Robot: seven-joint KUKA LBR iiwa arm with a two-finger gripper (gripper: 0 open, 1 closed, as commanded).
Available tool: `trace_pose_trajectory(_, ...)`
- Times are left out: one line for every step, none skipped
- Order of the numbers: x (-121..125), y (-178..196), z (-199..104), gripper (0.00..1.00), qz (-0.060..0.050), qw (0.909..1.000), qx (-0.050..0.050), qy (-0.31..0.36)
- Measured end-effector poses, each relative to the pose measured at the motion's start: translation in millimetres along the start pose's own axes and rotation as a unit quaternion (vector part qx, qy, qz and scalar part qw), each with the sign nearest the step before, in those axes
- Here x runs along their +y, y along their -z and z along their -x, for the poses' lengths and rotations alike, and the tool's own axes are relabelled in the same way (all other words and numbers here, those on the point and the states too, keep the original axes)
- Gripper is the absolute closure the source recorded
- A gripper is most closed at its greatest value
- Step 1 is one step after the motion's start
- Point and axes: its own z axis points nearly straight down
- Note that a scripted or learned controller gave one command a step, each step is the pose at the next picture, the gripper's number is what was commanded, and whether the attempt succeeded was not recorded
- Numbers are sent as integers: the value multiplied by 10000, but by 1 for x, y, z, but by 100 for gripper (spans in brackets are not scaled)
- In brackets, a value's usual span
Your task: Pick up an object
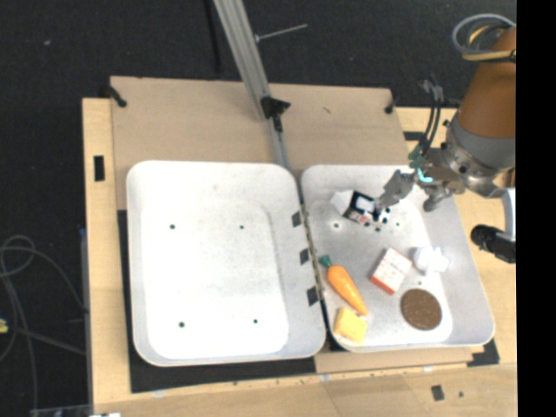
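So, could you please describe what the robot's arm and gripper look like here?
The arm is grey metal with a broad orange band above the wrist. Its wrist carries a small teal light and thin dark cables. The gripper has two slim grey fingers.

No text, brand, number or sign can be read anywhere in the camera view. The small white and red box (389,270) in the right bin (460,259) shows a red patch on its face, but any print on it is too small and blurred to make out. The dark and white packet (360,208) near the top of that bin carries some light and coloured marks, none of which resolves into letters. The round brown disc (421,308), the carrot (346,287) and the yellow block (350,325) show plain surfaces. The left bin (213,259) bears only a few dark dots.
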Motion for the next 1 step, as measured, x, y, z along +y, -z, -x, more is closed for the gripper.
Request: trace_pose_trajectory(1,3,0,0,25,10000,-2,-3)
